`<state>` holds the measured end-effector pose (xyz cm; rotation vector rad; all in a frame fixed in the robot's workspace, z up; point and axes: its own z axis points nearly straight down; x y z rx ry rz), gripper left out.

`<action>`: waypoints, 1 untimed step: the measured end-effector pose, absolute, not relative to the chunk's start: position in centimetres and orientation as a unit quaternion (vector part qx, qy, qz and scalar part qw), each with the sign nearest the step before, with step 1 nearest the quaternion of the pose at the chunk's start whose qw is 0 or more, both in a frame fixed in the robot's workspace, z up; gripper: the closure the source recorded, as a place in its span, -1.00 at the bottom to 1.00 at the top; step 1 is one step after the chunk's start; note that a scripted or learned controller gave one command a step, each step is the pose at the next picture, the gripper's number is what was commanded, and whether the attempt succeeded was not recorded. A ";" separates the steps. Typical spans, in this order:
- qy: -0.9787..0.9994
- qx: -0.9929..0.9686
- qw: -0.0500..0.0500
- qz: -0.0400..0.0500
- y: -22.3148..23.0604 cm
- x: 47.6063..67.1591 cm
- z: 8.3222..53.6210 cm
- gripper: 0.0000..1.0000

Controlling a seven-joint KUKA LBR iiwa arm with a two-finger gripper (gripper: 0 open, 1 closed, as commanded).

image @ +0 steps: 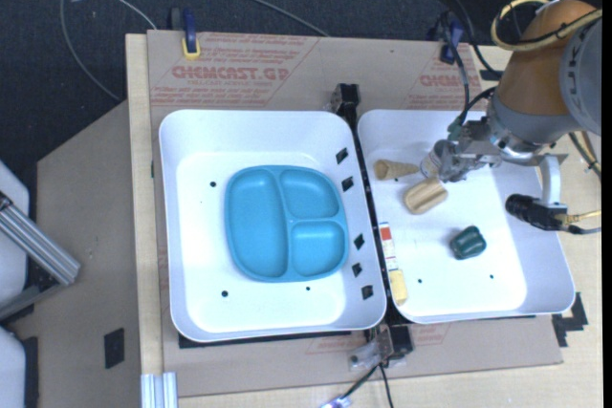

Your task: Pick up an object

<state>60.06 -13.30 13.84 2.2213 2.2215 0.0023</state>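
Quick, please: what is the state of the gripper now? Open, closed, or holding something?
Gripper: low in the right bin, just above the tan block; open or closed cannot be told, and no object is seen in its grasp.

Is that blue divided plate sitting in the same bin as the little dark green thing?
No, the blue plate lies in the left bin; the green object is in the right bin.

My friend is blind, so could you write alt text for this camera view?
A grey robot arm's gripper hovers over a tan block in the right white bin, near a dark green object. The left bin holds a blue divided plate.
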 end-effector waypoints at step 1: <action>0.707 0.707 0.003 0.002 -14.1 60.0 18.6 1.00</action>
